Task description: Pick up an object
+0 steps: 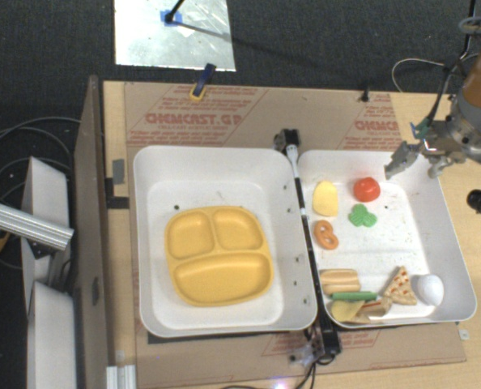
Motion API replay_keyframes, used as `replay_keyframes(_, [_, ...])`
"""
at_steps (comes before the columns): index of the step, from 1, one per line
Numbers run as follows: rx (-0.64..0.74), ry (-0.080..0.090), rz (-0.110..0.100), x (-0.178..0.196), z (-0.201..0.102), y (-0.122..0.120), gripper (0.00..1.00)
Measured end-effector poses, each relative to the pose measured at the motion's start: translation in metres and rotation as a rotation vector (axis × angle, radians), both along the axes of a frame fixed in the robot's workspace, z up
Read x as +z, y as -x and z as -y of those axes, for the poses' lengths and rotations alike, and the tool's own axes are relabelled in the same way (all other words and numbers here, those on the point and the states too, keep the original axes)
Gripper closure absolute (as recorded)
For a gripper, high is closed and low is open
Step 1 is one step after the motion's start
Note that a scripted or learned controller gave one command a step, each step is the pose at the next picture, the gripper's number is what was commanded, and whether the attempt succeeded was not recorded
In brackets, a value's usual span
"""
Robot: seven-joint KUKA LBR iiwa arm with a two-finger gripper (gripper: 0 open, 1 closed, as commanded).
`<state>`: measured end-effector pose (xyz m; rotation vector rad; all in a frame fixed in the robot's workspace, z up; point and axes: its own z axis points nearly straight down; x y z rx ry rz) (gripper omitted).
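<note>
A cardboard-lined bench [224, 120] bore two white bins side by side, the left bin [155, 185] holding a yellow divided tray [218, 255] and the right bin [443, 217] the toy food: nearest the camera a white egg [427, 288], a pizza slice [400, 286] and a hot dog [339, 280], then a pretzel [325, 234], a green piece [362, 215], a yellow piece [325, 198] and a red tomato [367, 189]. Beyond them the gripper [419, 158] hung over the bin's far right corner with its fingers apart and nothing between them, so the approach seemed only begun, and the next move would call for choosing a piece, centring over it and descending. The arm was cut off at the frame's right, and the overlapping pieces in the near corner were hard to tell apart.
</note>
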<state>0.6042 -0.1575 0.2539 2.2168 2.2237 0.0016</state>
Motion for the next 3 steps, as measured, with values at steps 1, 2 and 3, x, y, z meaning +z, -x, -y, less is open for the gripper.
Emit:
replay_keyframes(1, [0.004,0.000,0.000,-0.063,-0.023,-0.040,0.00])
replay_keyframes(2, [0.000,-0.001,-0.005,-0.176,-0.016,-0.046,0.00])
replay_keyframes(3, [0.002,0.000,0.004,-0.158,-0.016,-0.048,1.00])
